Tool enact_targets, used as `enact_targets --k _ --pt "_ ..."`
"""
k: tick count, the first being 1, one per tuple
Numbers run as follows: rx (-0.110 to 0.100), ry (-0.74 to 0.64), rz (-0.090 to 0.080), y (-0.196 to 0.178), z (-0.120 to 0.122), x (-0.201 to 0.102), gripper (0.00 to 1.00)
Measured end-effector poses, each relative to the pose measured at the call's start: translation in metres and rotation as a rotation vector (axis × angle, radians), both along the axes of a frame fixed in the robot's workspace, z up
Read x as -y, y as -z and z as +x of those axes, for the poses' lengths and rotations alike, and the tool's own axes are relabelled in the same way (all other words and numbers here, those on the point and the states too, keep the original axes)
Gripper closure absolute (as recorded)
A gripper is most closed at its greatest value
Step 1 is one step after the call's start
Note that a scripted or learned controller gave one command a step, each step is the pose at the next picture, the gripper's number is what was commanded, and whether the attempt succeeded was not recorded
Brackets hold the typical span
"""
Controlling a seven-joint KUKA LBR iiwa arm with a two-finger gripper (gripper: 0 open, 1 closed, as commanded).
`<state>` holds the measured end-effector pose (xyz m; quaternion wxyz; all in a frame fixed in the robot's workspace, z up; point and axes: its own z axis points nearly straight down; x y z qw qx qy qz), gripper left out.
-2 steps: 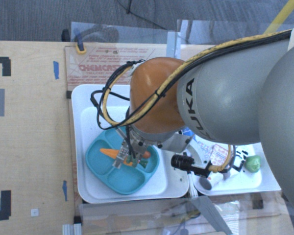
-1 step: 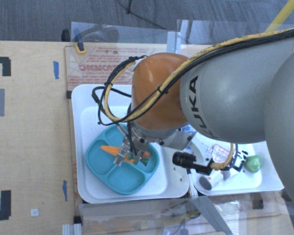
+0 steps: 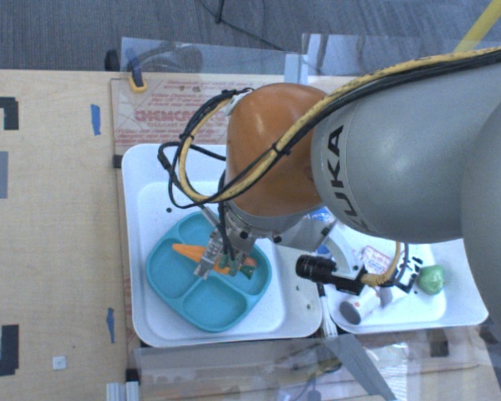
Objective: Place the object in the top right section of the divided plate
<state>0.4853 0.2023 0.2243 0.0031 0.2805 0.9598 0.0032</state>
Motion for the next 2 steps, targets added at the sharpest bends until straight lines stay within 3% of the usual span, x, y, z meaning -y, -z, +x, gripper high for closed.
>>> enact_targets --k 1,2 --pt "0.003 0.002 0.002 -0.01 0.001 0.0 1.0" --pt "-0.002 -0.268 -0.004 -0.014 0.022 -0.024 1.0"
